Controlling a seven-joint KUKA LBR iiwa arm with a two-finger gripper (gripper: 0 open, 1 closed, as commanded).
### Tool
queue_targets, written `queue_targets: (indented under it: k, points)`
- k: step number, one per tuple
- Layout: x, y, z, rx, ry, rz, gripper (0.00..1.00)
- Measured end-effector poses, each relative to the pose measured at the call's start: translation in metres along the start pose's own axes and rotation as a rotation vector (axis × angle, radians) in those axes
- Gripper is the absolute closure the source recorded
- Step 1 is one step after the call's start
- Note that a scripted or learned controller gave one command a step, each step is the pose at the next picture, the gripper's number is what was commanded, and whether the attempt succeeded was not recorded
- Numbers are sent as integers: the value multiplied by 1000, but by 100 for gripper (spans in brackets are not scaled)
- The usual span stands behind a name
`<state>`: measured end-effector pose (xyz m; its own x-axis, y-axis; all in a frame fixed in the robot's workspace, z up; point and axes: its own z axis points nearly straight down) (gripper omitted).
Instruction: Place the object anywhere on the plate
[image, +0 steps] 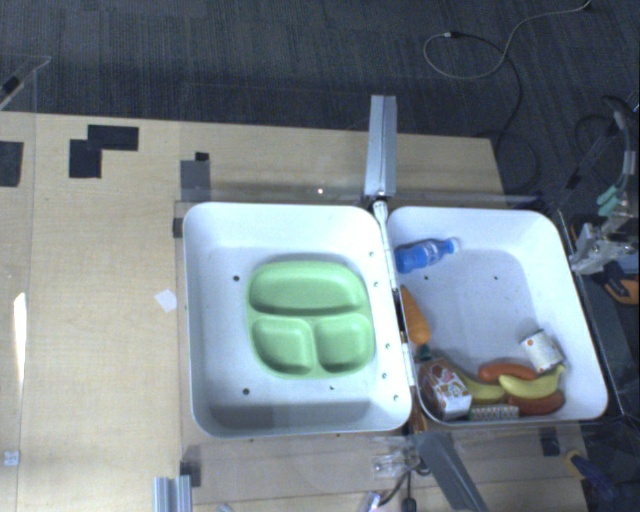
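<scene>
Plate (310, 317): glossy green, rounded, three compartments.

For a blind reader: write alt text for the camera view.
A green divided plate lies in the left white bin. The right bin holds a blue bottle, a banana, a carrot and other small items crowded along its near edge, all on a wooden bench.

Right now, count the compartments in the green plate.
3. The green plate in the left bin has one wide compartment along its far side and two smaller ones side by side along its near side.
</scene>
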<state>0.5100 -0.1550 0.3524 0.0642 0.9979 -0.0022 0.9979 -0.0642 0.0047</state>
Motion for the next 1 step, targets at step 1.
queue_targets:
  k: [1]
  points:
    - [74,-27,106,4,2,43,100]
